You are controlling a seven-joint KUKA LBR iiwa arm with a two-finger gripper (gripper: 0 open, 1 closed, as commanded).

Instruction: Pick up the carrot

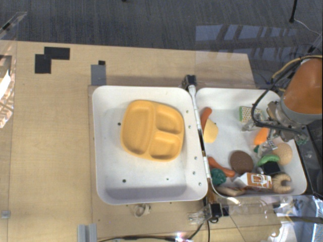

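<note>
Gripper (266, 135) hangs over the right bin (227, 97), close to that bin's right wall, with the grey wrist and orange band (304, 88) above it. An orange carrot (261, 134) sits between its fingers, so it appears closed on the carrot, lifted slightly off the bin's floor. Just below the carrot lies a green vegetable (267, 160), and beside that a pale round bread roll (283, 153). Left of the carrot, toward the middle of the right bin, rests a brown round cookie (241, 161). Further left, near the bin's left wall, lie a red sausage (205, 117) and a yellow wedge (211, 131). Along the bin's lower wall sits a small carton (256, 180). Across the divider, the left bin (108, 185) holds a yellow divided plate (152, 129)
</note>
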